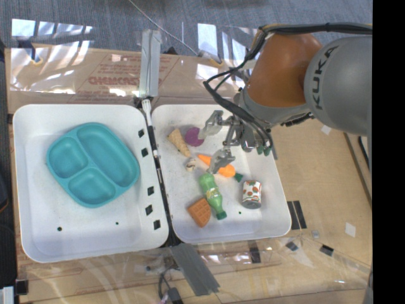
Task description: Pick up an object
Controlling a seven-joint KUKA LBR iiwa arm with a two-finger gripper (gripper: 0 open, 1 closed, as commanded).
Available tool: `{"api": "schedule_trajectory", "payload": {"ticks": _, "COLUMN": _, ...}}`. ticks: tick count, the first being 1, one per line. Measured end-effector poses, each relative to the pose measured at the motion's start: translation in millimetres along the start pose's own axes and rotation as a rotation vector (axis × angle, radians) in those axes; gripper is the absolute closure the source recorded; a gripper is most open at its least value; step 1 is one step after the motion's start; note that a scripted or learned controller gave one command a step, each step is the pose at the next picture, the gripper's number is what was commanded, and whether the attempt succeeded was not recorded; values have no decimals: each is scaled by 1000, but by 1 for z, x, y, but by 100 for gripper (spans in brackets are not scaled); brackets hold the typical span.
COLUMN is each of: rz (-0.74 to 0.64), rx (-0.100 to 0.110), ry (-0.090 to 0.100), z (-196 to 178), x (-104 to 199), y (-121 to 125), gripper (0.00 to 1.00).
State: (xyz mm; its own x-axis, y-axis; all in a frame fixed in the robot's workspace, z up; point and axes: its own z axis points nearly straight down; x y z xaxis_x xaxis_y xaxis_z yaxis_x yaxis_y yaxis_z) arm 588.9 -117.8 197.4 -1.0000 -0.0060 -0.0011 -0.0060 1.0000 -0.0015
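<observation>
End effector (218, 141) poised over a crowded right bin (269, 223).

Its fingers stand apart, empty, one tip just above the carrot (218, 164). The green bottle (212, 196), mushroom (190, 164) and can (251, 194) lie close by, so closing here may nudge neighbours or pinch the carrot's edge and let it slip.

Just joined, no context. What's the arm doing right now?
The KUKA arm reaches into the right bin, its gripper open and low over the toy carrot. Nothing is held between the fingers. A green bottle, can and waffle lie nearby. The teal tray sits in the left bin.
</observation>
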Motion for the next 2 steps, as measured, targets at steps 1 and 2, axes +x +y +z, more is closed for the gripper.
{"api": "schedule_trajectory", "payload": {"ticks": 1, "rz": 309, "rx": -1, "ry": 2, "z": 106, "x": 5, "y": 18, "gripper": 0}}
{"api": "schedule_trajectory", "payload": {"ticks": 2, "rz": 300, "rx": -1, "ry": -2, "z": 94, "x": 3, "y": 20, "gripper": 100}}
